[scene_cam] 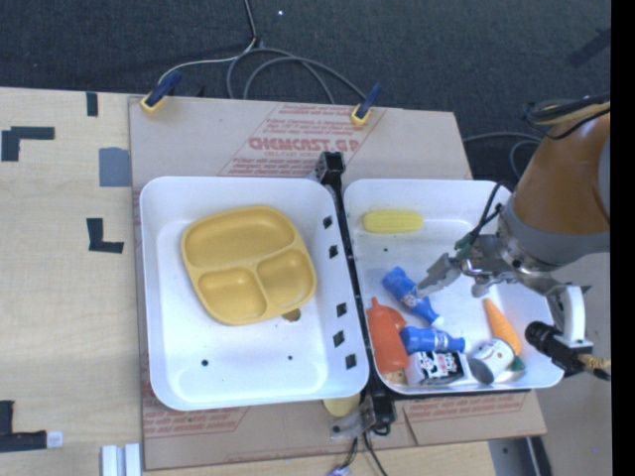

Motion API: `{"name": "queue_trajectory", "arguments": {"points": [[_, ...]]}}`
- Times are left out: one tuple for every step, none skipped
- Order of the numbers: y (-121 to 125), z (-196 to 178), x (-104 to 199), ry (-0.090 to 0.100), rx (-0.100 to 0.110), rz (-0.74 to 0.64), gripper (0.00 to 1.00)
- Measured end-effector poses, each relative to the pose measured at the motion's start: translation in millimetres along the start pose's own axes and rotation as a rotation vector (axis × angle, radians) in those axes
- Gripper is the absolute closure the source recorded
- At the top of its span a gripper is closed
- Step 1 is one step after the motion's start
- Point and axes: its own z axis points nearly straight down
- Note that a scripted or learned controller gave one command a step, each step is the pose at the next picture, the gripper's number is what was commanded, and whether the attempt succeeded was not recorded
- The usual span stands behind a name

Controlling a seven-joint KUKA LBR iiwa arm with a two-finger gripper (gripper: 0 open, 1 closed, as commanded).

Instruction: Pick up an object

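Reaching in from the right side, the arm is over the right bin, and its gripper is low near the middle of this bin. The 2 fingers are apart, so the jaws stand open, and no object is between them. The finger tips are just beside the upper blue bottle, but I cannot tell if they touch it.

All loose objects lie in the right bin. A yellow corn cob lies near the back edge. An orange-red bottle lies along the left wall, close to the front left corner. A 2nd blue bottle is beside it, and a black and white pack is at the front edge. An orange carrot lies near the right edge, with a white and grey object in front of it.

The left bin carries a yellow divided plate with 3 compartments, towards its back edge.
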Motion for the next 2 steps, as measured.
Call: {"name": "queue_trajectory", "arguments": {"points": [[23, 117, -17, 0.001, 0.008, 0.001, 0.0], [41, 132, 14, -0.003, -0.002, 0.0, 0.0]]}}
